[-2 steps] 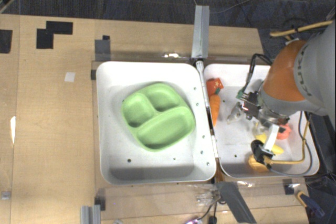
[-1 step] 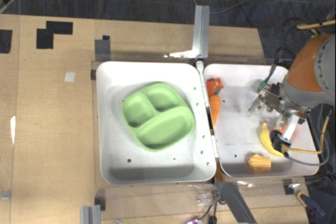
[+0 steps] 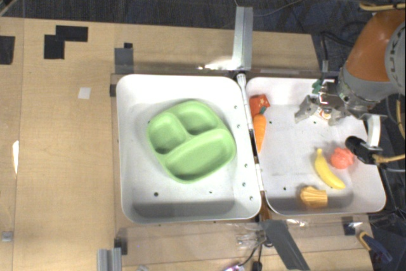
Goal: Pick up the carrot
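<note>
Overhead, two shallow white bins are sitting side by side on a wooden bench, the left bin (image 3: 127, 136) holding a green divided plate (image 3: 190, 139) that is lying tilted across its middle. Right of the shared wall, the right bin (image 3: 285, 155) is containing several toy foods. The carrot (image 3: 259, 130), orange and slender, is lying lengthwise just beside the left wall of the right bin, its far end touching or nearly touching a red-orange piece (image 3: 259, 103) at the bin's far left corner; whether the two are joined cannot be told. A yellow banana (image 3: 328, 169) is resting toward the near right of this bin, with a pink-red round fruit (image 3: 343, 158) just beside it on its right. A small yellow-orange ridged object (image 3: 313, 197) is lying near the bin's near wall. The grey arm, with its orange band (image 3: 374, 47), is reaching in from the right, and the gripper (image 3: 315, 106) is hanging over the far right part of the right bin, well apart from the carrot. Its state, parted or closed, cannot be told at this resolution, and nothing is appearing between its tips. A metal post (image 3: 243, 35) is standing at the far end of the divider between the bins.
</note>
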